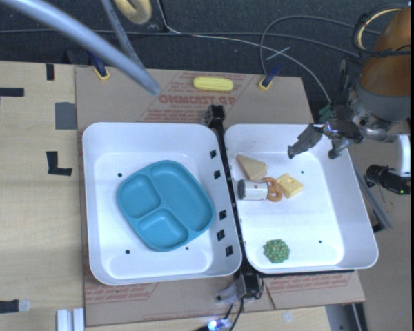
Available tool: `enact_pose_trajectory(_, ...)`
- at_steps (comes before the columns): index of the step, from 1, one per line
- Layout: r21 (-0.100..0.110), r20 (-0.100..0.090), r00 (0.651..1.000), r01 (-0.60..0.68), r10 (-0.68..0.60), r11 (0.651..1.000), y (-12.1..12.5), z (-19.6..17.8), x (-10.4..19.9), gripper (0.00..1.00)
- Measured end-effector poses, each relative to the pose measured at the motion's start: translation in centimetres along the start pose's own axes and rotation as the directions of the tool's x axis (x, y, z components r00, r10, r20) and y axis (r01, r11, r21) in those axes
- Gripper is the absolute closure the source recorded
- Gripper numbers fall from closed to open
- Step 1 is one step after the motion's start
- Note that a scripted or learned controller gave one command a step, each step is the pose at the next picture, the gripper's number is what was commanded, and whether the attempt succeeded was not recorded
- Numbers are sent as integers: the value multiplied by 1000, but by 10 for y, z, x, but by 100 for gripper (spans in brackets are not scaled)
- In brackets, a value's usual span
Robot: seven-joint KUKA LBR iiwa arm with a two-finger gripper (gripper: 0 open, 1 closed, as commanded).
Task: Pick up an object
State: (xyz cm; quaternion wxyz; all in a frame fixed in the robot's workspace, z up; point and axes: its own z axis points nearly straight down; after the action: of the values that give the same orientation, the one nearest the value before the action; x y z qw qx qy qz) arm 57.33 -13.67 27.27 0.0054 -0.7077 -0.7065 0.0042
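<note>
The right bin (345, 254) holds a tan wedge (251, 167), a yellow cheese piece (290, 185), a small white and grey cylinder (252, 190) with an orange ring (272, 192) beside it, and a green bumpy ball (277, 251). My gripper (319, 143) hangs over the bin's upper right part, above and to the right of the cheese piece. Its two dark fingers are spread apart with nothing between them.
The left bin (100, 185) contains a blue divided plate (165, 204). A yellow banana-like object (212, 83) lies on the cardboard behind the bins. Cables run across the dark backdrop, and a black divider clip (215, 116) sits between the bins.
</note>
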Motion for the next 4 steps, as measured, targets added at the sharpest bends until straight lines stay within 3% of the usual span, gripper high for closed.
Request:
enact_pose_trajectory(1, -12, 2, 1000, 3, -3, 1000, 2, -7, 0, 0)
enact_pose_trajectory(4, -7, 2, 1000, 3, -3, 1000, 1, 146, 13, 0)
